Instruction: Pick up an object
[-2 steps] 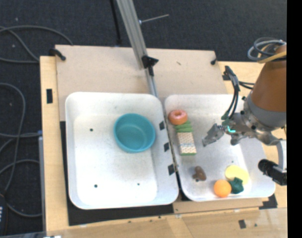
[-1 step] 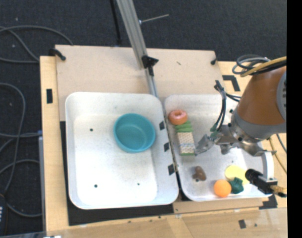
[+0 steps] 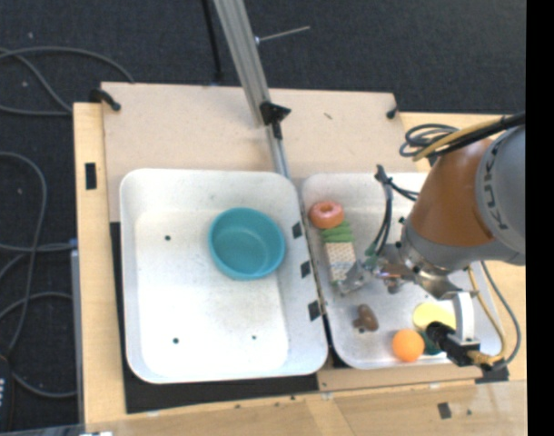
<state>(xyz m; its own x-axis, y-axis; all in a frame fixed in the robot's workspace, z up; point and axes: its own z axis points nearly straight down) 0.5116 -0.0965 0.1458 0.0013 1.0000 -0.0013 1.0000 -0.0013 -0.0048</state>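
White letters "KU" legible on grey arm (image 3: pixel 504 198) casing.

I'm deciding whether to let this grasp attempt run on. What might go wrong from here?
1. The gripper sits low in the right bin beside the green-and-white block; it may nudge it rather than grasp it.
2. The donut-shaped ring touches that block, so both may shift.
3. The small brown piece lies close by and may get knocked.

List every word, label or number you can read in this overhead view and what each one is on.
"KU": dark letters on the grey arm casing at the right edge, cut off by the frame.
The green and grey rectangular packet in the right white bin: any print is too blurred to read.
Nothing readable on the teal round bowl.
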